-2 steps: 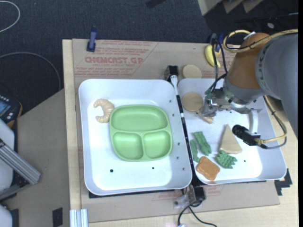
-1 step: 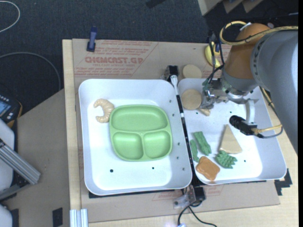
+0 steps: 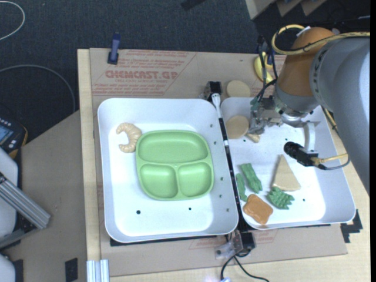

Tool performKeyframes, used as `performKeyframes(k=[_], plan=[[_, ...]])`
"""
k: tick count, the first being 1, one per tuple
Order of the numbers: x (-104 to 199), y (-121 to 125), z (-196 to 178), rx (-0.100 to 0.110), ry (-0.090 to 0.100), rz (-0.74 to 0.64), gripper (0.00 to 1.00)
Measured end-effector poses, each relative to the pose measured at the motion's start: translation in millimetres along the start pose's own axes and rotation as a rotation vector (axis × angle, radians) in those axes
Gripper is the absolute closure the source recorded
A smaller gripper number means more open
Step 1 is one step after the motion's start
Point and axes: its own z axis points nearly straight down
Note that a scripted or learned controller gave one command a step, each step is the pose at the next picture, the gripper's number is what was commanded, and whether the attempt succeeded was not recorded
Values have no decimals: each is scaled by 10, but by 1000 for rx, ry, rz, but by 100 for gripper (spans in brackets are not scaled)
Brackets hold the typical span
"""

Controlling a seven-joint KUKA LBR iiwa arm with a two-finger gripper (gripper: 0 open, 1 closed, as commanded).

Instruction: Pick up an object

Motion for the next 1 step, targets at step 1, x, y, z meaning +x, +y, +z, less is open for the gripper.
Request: performKeyframes(k=[1], plan=[[-12,-69,-13,-10,-1,1,100]])
